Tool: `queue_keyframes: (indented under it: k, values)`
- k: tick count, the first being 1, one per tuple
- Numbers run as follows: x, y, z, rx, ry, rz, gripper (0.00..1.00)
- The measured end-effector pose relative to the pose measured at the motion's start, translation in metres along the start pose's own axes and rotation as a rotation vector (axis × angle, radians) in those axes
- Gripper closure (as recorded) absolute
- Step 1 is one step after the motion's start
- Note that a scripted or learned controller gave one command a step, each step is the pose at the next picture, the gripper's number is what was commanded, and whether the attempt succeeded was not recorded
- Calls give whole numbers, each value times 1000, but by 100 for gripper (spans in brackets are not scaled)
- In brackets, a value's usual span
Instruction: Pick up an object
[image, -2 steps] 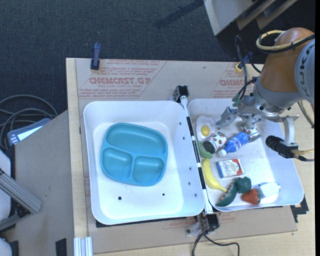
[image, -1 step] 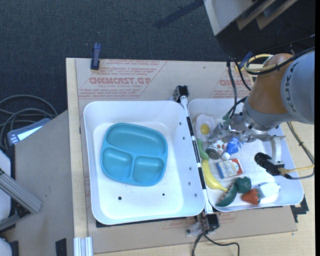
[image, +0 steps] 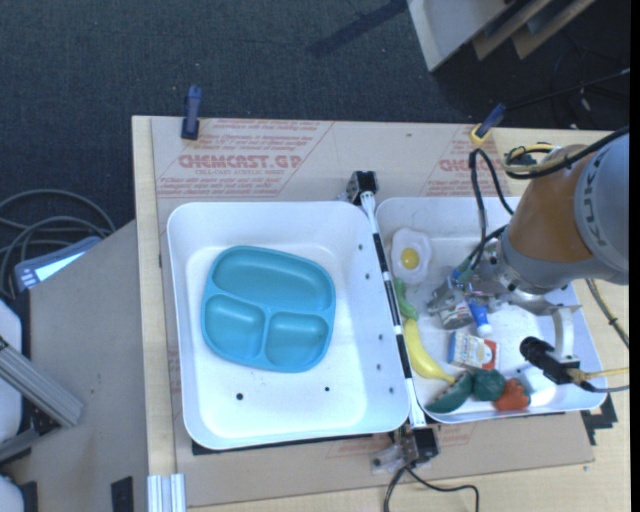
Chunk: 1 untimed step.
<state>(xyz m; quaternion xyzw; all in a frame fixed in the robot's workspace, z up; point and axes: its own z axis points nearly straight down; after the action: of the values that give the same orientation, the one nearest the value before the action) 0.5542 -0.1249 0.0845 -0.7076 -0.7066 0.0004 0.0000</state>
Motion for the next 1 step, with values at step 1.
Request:
queue_keyframes:
  k: [1]
  values:
    - [0,1,-11,-3,0,0,100]
